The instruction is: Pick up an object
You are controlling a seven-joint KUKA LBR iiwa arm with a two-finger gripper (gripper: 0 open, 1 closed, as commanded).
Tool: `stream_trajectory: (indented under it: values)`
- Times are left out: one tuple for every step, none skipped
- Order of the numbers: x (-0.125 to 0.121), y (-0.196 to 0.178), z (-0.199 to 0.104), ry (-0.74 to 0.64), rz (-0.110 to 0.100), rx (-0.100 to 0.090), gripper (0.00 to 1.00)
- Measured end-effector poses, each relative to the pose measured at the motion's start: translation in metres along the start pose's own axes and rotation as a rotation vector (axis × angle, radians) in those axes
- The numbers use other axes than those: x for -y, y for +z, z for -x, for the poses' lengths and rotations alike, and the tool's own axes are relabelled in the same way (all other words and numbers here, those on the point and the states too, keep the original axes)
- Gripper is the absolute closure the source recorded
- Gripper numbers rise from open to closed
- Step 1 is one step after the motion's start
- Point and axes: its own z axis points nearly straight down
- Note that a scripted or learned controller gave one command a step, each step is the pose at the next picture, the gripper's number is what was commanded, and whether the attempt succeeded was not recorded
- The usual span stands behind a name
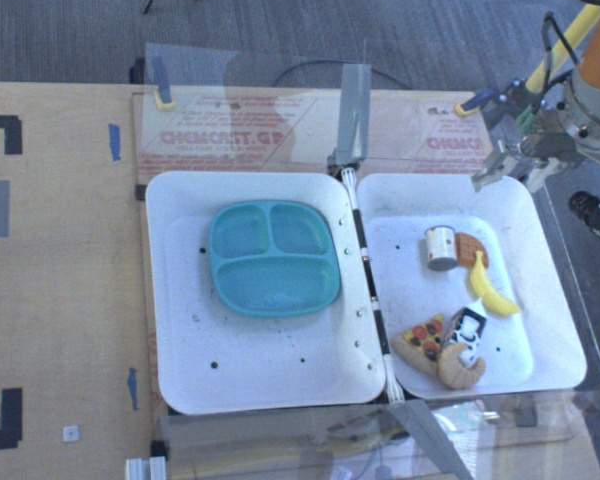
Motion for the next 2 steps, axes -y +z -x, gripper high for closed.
stream_trajectory:
  values:
    - [-0.029, 0.187, -0.051, 0.044, 0.001, -0.001, 0.0]
    - [0.022, 0.193, -0.036, -0.021, 0.008, 0.0, 0.0]
